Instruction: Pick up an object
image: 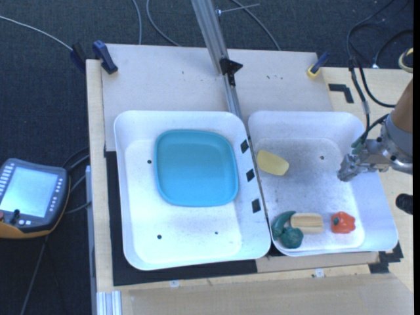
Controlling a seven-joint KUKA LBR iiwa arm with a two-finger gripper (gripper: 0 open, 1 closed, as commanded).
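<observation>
Over at the right edge of the frame, the gripper [346, 171] hangs above the right bin [308, 123]; whether its fingers are open or closed cannot be told. Along that bin's lower edge lie a green object [287, 231], a tan block [307, 222] and a red object [342, 222], with a yellow piece [272, 163] upper left. The left bin [138, 241] holds a blue plate [196, 167].

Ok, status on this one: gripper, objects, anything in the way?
Gripper over right bin, right side, nothing between fingers. Yellow piece, green piece, tan block, red piece lying in that bin. Blue plate in left bin. Nothing blocking.
</observation>
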